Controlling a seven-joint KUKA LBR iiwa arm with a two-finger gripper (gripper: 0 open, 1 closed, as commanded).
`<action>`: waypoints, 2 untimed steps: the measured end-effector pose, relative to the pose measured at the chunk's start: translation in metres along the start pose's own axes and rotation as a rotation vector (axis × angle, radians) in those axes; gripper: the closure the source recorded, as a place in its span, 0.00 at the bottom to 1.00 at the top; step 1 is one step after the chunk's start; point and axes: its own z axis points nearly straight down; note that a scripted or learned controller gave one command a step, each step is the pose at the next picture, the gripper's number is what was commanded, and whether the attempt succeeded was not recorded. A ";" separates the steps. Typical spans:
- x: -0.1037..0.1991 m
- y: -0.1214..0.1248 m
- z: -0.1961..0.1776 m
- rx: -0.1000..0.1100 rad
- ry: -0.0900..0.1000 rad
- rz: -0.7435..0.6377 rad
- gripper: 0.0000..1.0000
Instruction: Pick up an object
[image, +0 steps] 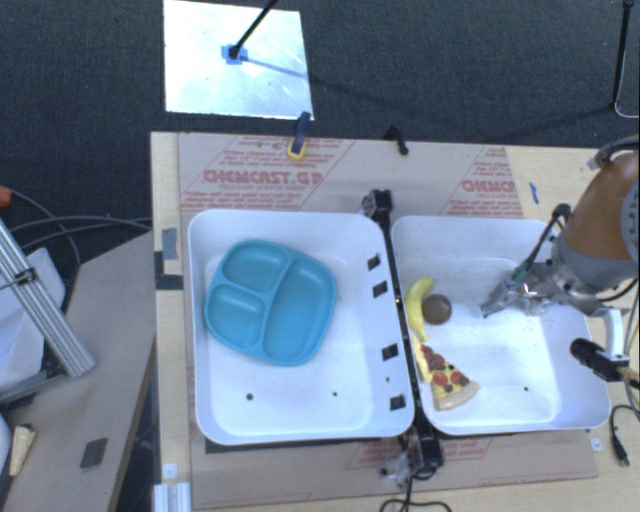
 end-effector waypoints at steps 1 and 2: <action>-0.001 0.041 -0.041 -0.017 -0.006 -0.005 0.00; 0.091 0.032 -0.054 -0.013 0.001 -0.012 0.00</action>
